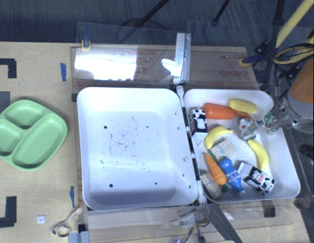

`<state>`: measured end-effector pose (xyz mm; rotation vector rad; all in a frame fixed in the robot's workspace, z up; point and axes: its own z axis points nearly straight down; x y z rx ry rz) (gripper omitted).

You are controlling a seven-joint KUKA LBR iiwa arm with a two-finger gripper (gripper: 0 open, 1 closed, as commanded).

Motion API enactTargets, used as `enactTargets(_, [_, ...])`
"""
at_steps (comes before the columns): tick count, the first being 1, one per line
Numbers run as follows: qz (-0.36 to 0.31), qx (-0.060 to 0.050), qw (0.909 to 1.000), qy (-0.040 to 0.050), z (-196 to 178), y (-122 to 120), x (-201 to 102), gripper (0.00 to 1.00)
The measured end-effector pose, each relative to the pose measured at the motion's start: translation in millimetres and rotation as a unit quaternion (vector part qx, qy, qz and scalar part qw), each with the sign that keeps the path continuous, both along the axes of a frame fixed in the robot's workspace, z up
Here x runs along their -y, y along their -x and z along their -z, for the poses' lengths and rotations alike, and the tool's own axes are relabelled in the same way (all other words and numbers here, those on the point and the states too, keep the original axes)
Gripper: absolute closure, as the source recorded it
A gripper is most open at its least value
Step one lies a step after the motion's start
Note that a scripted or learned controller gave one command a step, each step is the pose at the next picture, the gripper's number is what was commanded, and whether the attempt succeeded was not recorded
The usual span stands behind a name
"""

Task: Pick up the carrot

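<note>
**Position of task item.** The carrot (214, 170) lies in the right bin (291, 184), in its near-left quarter. It runs slantwise, close along the bin's left wall. A blue bottle (232, 175) lies just beside it on the side towards the middle of the right bin, apparently touching. A second orange-red tapered piece (220, 111) rests near the right bin's far wall; it could be mistaken for the target and should be ruled out before descent.

**Position of tool.** The arm (301, 96) enters over the right bin's right wall. Its tool end (258, 126) hangs above the right bin's far-right quarter, over a yellow banana (260, 156) and well apart from the carrot. Whether the jaws are spread or pressed together cannot be told; nothing is seen held between them.

**Assessment of the step in hand.** This is judged to be the approach; no grasp has been made.

**Recommendations.**
- Travel across the right bin towards its near-left quarter at a height that clears the heaped items.
- Turn the wrist so the jaws close across the carrot's width, not along its length.
- Take the thicker part, away from the taper, for a surer hold.
- Allow for the bottle on one side and the right bin's left wall on the other: room for entry looks tight, and a nudge may roll the carrot.
- Lift straight up and confirm the hold.
</note>
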<state>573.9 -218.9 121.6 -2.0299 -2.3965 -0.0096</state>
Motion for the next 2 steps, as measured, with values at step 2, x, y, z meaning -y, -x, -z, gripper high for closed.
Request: enactTargets(2, [-0.035,-0.001,0.9994,0.001,-6.4,61.3,3.1,0.0])
